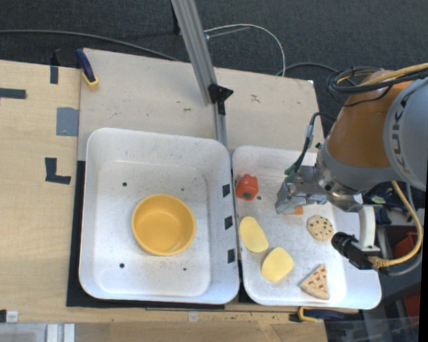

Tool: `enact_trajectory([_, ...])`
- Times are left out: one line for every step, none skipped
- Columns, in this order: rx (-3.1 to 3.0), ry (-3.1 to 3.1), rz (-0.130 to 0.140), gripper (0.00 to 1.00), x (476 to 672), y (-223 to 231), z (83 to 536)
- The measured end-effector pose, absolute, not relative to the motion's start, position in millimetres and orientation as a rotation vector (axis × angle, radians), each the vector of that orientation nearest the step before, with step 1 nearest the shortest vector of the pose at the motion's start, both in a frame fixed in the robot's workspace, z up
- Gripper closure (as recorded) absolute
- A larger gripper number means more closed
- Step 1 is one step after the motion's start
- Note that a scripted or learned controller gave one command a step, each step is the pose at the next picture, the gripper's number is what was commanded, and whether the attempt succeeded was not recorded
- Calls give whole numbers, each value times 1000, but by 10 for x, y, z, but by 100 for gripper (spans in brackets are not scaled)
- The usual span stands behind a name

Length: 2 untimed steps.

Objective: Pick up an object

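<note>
The right bin (272, 161) holds a red pepper-like toy (247, 186) at its left, two yellow pieces (253, 234) (277, 264) lower down, a round cookie (320, 227) and a pizza slice (316, 282) at the lower right. My gripper (292, 201) hangs low over the bin's middle, right of the red toy and up-left of the cookie. A small orange bit shows at its tip; what it is I cannot tell. The wrist hides the fingers.
The left bin (107, 147) holds a yellow bowl (163, 224). A grey pole (196, 43) slants down to the divide between the bins. Cables lie behind the bench and beside the arm at right. A blue-and-yellow clamp (87, 68) sits at the back left.
</note>
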State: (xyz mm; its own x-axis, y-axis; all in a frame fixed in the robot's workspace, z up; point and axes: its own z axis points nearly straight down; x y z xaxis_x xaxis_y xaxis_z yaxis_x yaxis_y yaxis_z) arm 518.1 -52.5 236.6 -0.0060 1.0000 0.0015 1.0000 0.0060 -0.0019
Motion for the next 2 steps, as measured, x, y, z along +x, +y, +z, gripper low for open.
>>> enact_trajectory([-2212, -2226, 3, 100, 5171, -17, 2229])
enact_trajectory([-2210, -2228, 3, 100, 5146, 589, 2169])
